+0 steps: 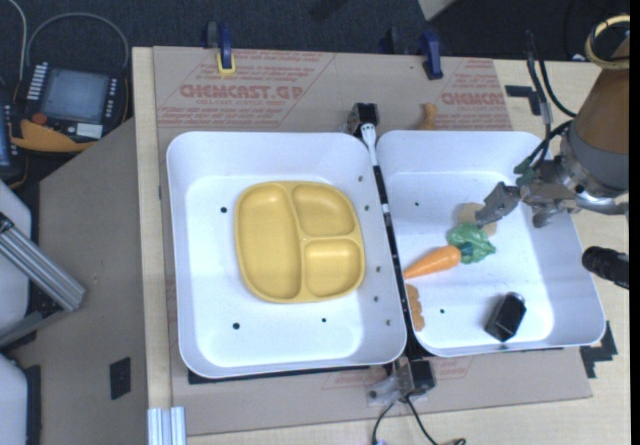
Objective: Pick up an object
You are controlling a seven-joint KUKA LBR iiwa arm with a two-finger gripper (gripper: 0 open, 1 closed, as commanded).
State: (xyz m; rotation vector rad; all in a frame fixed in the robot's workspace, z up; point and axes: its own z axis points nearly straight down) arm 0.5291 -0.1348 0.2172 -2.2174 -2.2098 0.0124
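Observation:
A toy carrot (pixel 436 261) with a green leafy top (pixel 470 241) lies near the middle of the right bin (pixel 560 323), pointing left. A small black block (pixel 506 316) rests near that bin's front right corner. A small pale yellowish piece (pixel 468 212) sits just above the carrot's leaves. My gripper (pixel 494 206) reaches in from the right and hangs low over the bin, right beside the pale piece and just above the green top. Nothing visibly sits in its grasp.
The left bin (pixel 200 323) holds a yellow divided plate (pixel 298 240). A small orange item (pixel 413 306) lies against the right bin's left wall. Clamps (pixel 226 59) and cables sit along the cardboard's back edge. A black part (pixel 610 266) juts in at the far right.

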